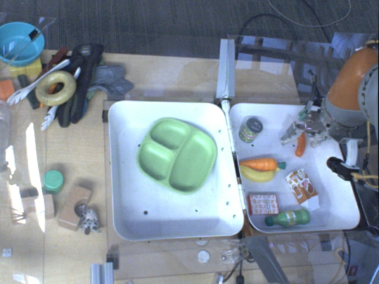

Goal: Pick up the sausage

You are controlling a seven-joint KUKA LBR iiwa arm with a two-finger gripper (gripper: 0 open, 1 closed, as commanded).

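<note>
The gripper hangs over the far part of the right bin, its 2 fingers closed on the sausage, which hangs tilted just above the bin floor. A can stands to the left, a carrot nearer.

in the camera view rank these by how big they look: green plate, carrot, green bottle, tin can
1. green plate, by far the largest
2. green bottle and carrot, which look about alike in length, so I won't rank them
3. tin can, the smallest
</note>
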